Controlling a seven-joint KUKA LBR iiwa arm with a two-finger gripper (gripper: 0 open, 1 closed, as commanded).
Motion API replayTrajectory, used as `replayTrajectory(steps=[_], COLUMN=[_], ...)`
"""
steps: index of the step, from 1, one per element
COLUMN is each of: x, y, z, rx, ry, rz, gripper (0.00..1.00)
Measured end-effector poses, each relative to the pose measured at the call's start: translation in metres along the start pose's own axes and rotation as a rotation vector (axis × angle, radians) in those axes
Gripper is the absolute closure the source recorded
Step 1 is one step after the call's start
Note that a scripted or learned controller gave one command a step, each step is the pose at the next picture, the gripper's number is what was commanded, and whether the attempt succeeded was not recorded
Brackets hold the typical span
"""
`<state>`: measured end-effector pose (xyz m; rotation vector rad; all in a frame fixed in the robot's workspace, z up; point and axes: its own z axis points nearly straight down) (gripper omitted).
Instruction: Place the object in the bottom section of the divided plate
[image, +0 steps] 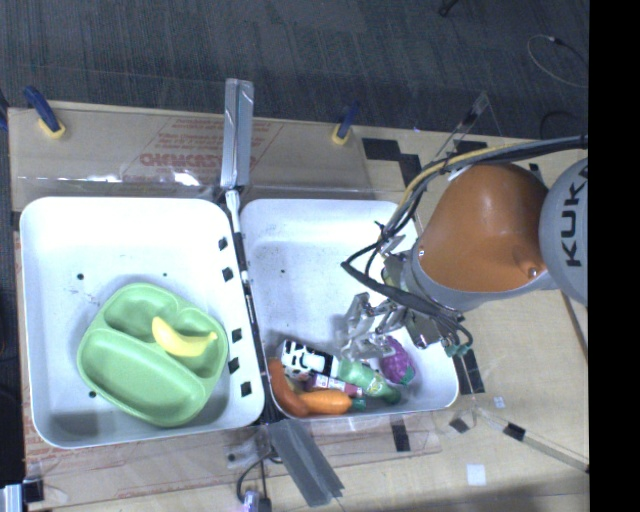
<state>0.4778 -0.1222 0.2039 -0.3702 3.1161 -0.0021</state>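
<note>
We see two shallow white bins side by side on the bench (300, 140), their plastic smooth and matte with rounded corners. In the left bin (50, 260) lies a green divided plate (130, 375), glossy and softly lobed, with raised ridges parting it into sections. A yellow banana (183, 340), curved and smooth, rests across the ridge toward the plate's right side, lying partly in the far right section and partly over the divider. The right bin (300, 250) holds a cluster of toys packed against its near wall: an orange carrot-shaped piece (315, 402), tapered and shiny, a small black-and-white box (305, 360) with a cow-like pattern, a green rounded piece (365, 382) and a purple bulbous one (398, 362) beside it. The arm (490, 235) reaches in from the right, its domed orange band glossy above a grey wrist trailing dark cables. The metallic pincer (365, 330) hangs low over that cluster, just beside the purple piece. We cannot tell whether it is apart or together, nor whether anything sits within it. Blue clips (45, 112) pin a clear sheet along the far edge of the bench.
</note>
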Motion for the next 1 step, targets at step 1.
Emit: replayTrajectory(steps=[1], x=[0.0009], y=[-0.0331], z=[-0.0078], rx=[0.000], ry=[0.001], rz=[0.072], gripper=[1.00])
